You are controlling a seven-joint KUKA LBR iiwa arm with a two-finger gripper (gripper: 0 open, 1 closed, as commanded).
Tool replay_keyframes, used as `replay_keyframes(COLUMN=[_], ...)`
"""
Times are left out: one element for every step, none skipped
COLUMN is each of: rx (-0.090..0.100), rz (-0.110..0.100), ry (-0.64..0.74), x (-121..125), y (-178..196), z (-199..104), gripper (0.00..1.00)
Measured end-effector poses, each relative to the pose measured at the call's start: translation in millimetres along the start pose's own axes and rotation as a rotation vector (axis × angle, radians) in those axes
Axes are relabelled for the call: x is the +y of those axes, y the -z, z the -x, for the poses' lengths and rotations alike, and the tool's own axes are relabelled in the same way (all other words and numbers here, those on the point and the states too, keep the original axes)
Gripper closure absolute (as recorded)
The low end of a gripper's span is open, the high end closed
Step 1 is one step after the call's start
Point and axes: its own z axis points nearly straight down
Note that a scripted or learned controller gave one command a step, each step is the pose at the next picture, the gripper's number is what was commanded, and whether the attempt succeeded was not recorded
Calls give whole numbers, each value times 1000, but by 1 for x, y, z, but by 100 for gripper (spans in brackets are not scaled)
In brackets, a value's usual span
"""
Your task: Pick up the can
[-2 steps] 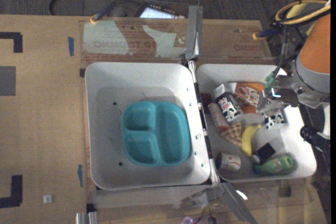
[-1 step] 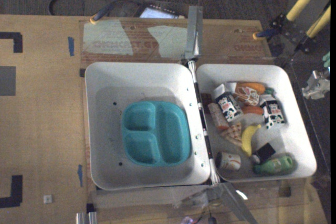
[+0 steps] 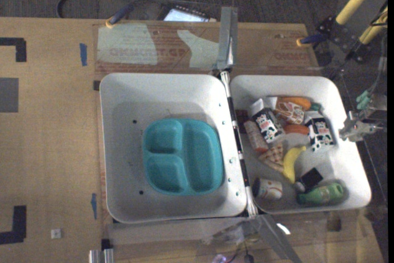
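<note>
The right bin [image 3: 351, 163] holds a heap of small items. Near its front left corner a short white cylinder lies on its side, which looks like the can [image 3: 268, 189]. A brownish-red cylinder [image 3: 253, 135] lies along the bin's left wall, partly under a cow-print carton [image 3: 267, 125]. To the right of the can lie a green bottle [image 3: 321, 194] and a small black box [image 3: 311, 177], with a banana [image 3: 290, 162] just behind it.
The left bin [image 3: 123, 101] holds a teal divided tray [image 3: 183, 156]. In the right bin are also a second cow-print carton [image 3: 319, 132], an orange packet [image 3: 289, 109] and a waffle-like piece [image 3: 273, 154]. A metal bracket [image 3: 356, 129] sits at the right bin's right rim.
</note>
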Motion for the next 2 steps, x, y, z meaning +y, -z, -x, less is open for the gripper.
replay_keyframes(rx=[-1,-1], rz=[2,3], ry=[-43,-367], x=[57,75], y=[26,76], z=[42,38], gripper=[100,100])
